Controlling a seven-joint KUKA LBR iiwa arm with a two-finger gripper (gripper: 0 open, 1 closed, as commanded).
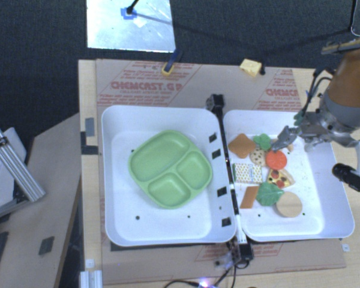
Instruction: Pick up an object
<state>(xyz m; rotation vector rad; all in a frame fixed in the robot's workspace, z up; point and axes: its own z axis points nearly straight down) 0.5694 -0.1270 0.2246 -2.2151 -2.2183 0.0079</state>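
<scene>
Two white bins sit side by side on the table, the left bin (117, 221) carrying a green divided plate (170, 168) and the right bin (330, 221) a tight cluster of play food, with a red tomato slice (276, 159), pizza slice (280, 177), cookie (257, 157) and round tan disc (288, 205) among it. Gripper (285, 138) hangs just above the tomato slice at the cluster's upper edge, jaws too blurred to call apart or together. Arm's upper part is cut off at the right, and the small pieces overlap, hard to separate.
</scene>
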